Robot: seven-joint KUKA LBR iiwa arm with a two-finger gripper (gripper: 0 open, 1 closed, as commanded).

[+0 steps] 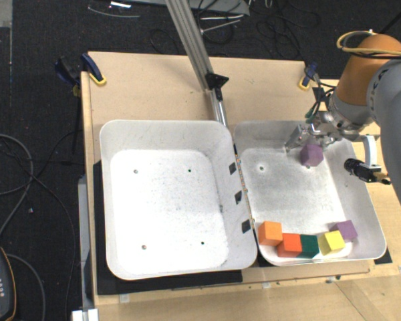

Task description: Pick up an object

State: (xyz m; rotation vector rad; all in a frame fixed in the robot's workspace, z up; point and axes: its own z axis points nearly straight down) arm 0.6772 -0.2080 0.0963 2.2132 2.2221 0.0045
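Observation:
My gripper (310, 146) hangs over the back part of the right bin (361, 199), reaching in from the right. A small purple block (312, 155) sits between its fingertips and the fingers are shut on it. Whether the block is off the bin floor I cannot tell. Along the same bin's front wall lies a row of blocks: orange (271, 232), red (291, 243), green (309, 245), yellow (331, 241) and a second purple one (347, 230).
The left bin (113, 179) lies beside the right one, and the two rims meet at a seam with black clips (239, 196). A metal pole (194, 39) slants down to the bench behind the bins. Cables lie on the dark floor around the bench.

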